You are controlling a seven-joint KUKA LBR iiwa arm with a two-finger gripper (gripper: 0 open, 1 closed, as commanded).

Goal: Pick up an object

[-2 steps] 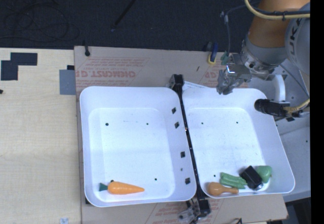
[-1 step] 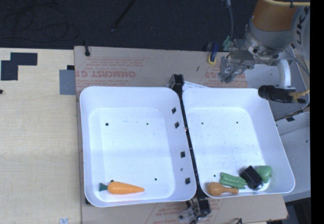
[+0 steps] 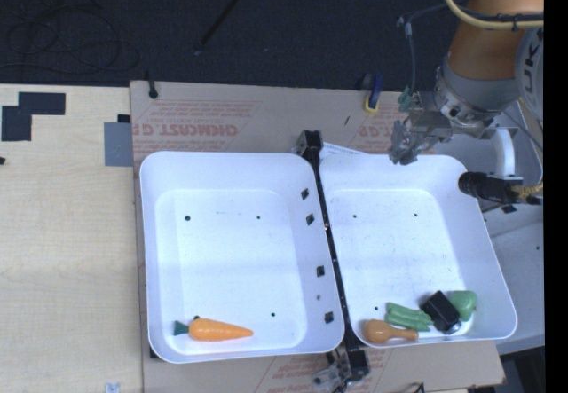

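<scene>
White plastic makes up both shallow bins in front of you, set side by side on a brown cardboard sheet (image 3: 266, 121) that covers part of the pale wooden tabletop (image 3: 62, 240). A black divider strip (image 3: 324, 240) runs between them.

In the left bin (image 3: 169, 178) you have a single orange toy carrot with a green stub (image 3: 217, 330), lying flat near the front wall toward the left corner.

In the right bin (image 3: 373, 183) the things are bunched in the front right corner. A small tan pear-shaped piece (image 3: 388, 333) lies nearest the divider. Just beside it to the right sits a green pod-like piece (image 3: 406, 317). A small black block (image 3: 441, 310) rests tilted against that pod and partly on top of a rounded green piece (image 3: 463, 301) that lies closest to the right wall. You can see these four touching or nearly touching one another.

The grey arm with its orange band (image 3: 497, 10) comes in from the right, and your claw (image 3: 406, 152) hangs over the rear rim of the right bin, well apart from the cluster at the front. Nothing shows between its tips; from this slant you cannot tell how wide it stands.

A black cylindrical fitting (image 3: 484, 187) pokes in beside the right bin's right wall.
</scene>
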